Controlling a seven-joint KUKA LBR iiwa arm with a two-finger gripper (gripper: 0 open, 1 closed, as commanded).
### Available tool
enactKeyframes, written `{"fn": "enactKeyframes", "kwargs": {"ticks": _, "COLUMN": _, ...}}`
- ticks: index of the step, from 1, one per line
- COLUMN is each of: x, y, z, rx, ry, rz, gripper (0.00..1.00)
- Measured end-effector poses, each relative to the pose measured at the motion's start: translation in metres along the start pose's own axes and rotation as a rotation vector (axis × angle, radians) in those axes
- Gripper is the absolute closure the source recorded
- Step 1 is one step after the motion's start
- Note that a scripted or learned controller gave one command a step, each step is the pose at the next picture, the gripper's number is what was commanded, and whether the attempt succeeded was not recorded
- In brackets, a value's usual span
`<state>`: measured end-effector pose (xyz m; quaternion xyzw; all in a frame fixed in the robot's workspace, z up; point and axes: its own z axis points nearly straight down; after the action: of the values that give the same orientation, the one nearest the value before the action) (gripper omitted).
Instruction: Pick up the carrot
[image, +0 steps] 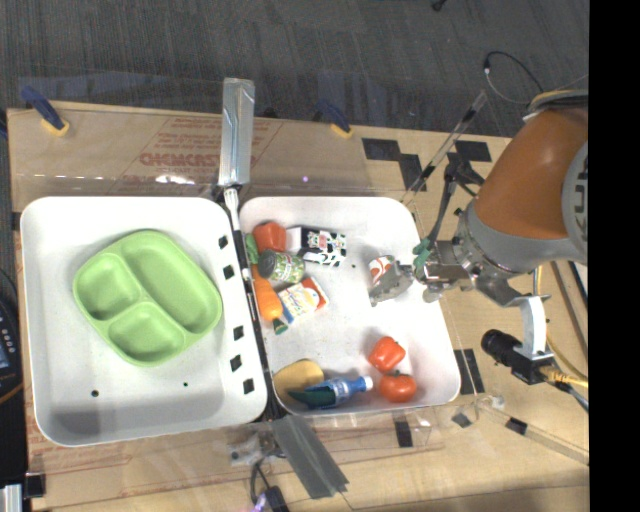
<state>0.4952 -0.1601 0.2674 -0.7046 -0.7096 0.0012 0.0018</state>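
so, arm (535, 190) comes in from the right, grey with the orange band bulking over the right bin's (425, 330) right wall. left bin (50, 330) holds a green divided plate (148, 295), three compartments, sitting flat toward the middle.

right bin has all the clutter. carrot (266, 300) lies along the left wall, roughly mid-height of the bin, long axis running top to bottom, touching a small white-and-red carton (303, 296) on its right and just below a green-lidded jar (281, 267). above the jar, an orange-red item (269, 237) near the top-left corner, and a black-and-white cow-print carton (324, 245) beside it.

gripper (392, 280) sits over the right half of the right bin, well apart from the carrot — a small red-and-white item (380, 268) right at its tip. can't tell whether the claw is apart or closed, or whether that item is actually held; too blurred.

bottom of the bin: yellow piece (298, 375), blue-and-white bottle (340, 388) lying on its side, red pepper (387, 353), red tomato (398, 387) — the last two near each other by the lower-right corner.
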Motion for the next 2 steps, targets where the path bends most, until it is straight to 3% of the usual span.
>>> {"fn": "enactKeyframes", "kwargs": {"ticks": 1, "x": 0.07, "y": 0.004, "z": 0.093, "rx": 0.002, "ry": 0.0, "rz": -0.025, "gripper": 0.0}}
{"fn": "enactKeyframes", "kwargs": {"ticks": 2, "x": 0.056, "y": 0.011, "z": 0.177, "rx": -0.001, "ry": 0.0, "rz": -0.207, "gripper": 0.0}}
